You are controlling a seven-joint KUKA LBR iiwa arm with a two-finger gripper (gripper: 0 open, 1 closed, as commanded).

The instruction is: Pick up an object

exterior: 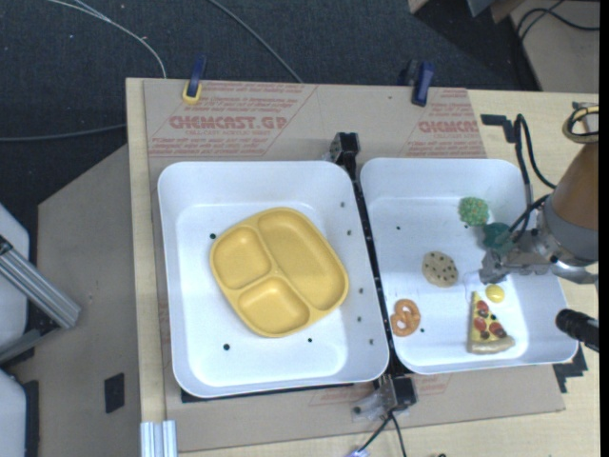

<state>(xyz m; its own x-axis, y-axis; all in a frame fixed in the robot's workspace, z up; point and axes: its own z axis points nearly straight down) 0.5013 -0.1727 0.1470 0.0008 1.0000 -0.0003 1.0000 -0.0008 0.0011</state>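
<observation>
The right bin [419,184] holds several toy foods. A green broccoli [473,208] lies near its far right, with a small teal piece [497,232] just below it. A round cookie [440,268] sits mid-bin, an orange pretzel [405,316] lies near the front left, and a pizza slice [488,325] lies at the front right. My gripper [494,268] reaches in from the right, low over the bin floor between the teal piece and the pizza slice, just right of the cookie. I see nothing held in it.
The left bin [190,198] contains a yellow divided plate [278,270]. A black divider [366,255] runs between the bins. The grey arm with its orange band [579,198] overhangs the right bin's right edge. Cables [521,146] loop near the far right corner.
</observation>
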